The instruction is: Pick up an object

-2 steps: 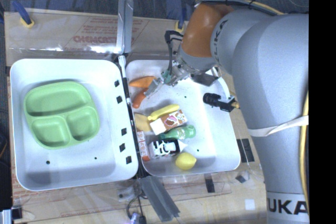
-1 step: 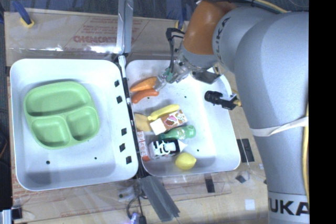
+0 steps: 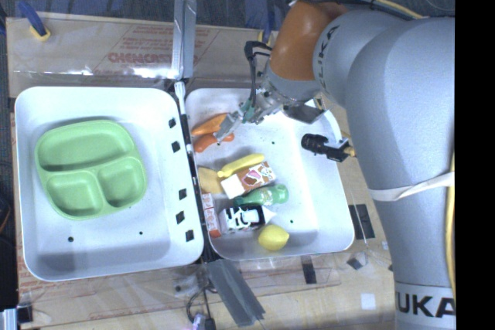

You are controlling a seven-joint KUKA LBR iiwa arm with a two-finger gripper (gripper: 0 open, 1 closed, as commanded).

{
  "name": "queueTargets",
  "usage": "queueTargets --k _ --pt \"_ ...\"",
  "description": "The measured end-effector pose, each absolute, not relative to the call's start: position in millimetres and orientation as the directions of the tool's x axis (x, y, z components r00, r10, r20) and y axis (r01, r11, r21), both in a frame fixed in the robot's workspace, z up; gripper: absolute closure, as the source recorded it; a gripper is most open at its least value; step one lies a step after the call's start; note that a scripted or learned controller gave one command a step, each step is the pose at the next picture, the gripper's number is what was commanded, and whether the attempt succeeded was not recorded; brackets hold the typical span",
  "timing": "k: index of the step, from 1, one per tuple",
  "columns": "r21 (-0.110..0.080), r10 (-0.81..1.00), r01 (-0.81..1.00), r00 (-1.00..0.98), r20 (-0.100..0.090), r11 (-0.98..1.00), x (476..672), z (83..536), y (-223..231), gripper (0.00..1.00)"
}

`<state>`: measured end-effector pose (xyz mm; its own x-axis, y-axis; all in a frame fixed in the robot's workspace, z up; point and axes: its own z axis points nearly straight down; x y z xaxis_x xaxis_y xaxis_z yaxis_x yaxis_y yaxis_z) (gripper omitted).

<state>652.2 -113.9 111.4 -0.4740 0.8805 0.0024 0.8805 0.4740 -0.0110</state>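
Observation:
My gripper [image 3: 230, 124] reaches down into the back left of the right bin [image 3: 325, 197]. Its tip sits over an orange carrot-like piece [image 3: 206, 132] that lies against the bin's left wall. Whether it touches the piece I cannot tell. In front of it lie a yellow banana [image 3: 241, 163], a small printed box [image 3: 251, 178], a green bottle [image 3: 265, 196], a black and white carton [image 3: 241, 219] and a yellow lemon [image 3: 273, 237]. A tan rounded piece [image 3: 207, 181] rests by the left wall.
The left bin [image 3: 46, 251] holds a green divided plate [image 3: 91, 168]. The grey arm [image 3: 387, 89] covers the right side of the right bin. The right bin's objects crowd its left and front part.

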Motion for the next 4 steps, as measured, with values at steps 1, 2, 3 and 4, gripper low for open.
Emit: queueTargets --k 1,2,3,4 --pt "-0.002 0.785 0.785 -0.619 0.001 0.619 618.9 92 -122 0.0" --pt "-0.001 0.783 0.783 -0.622 0.0 0.622 619.8 103 -121 1.0" --pt "-0.001 0.783 0.783 -0.622 0.0 0.622 619.8 103 -121 0.0" --pt "0.0 0.661 0.661 -0.751 0.0 0.751 615.7 94 -151 0.0"
